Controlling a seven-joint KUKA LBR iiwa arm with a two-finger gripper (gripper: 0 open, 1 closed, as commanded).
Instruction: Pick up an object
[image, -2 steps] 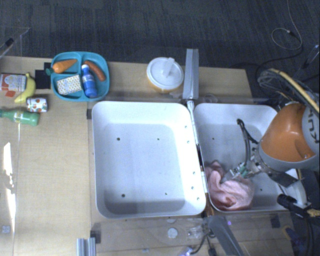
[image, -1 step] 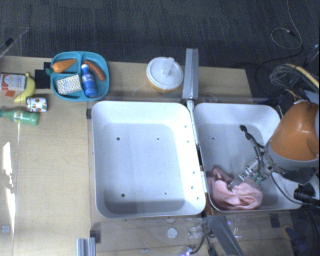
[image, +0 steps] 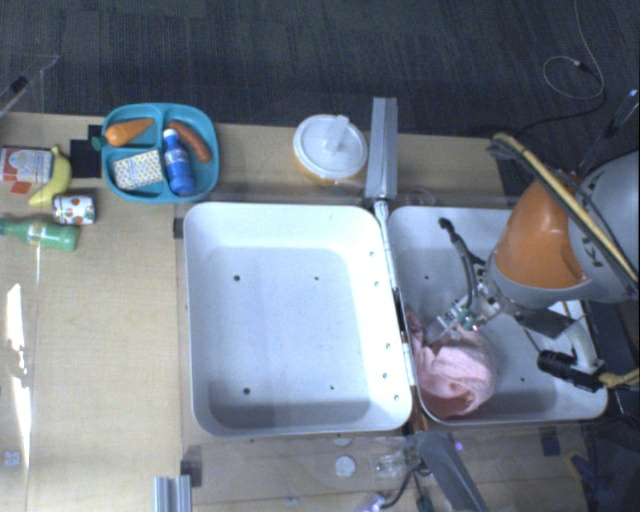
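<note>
On the bench's far left edge lie a small carton (image: 24, 166), a banana (image: 54, 176), a printed can (image: 74, 209) on its side and a green bottle (image: 41, 234), with a blue divided tray (image: 208, 160) of toy food just right of them. A white lidded cup (image: 330, 148) stands behind the bins, near the seam between them. The left bin (image: 290, 310) lies bare-floored. In the right bin (image: 450, 235), a pink cloth-like object (image: 455, 373) sits bunched in the front left corner, against the bin's near wall. The gripper (image: 466, 318) hangs just above the pink object's upper edge, at or very close to it; contact is unclear. How wide its fingers stand cannot be told at this size, and nothing visibly sits between them. Behind it the arm's orange band (image: 538, 242) and grey body reach in from the right.
</note>
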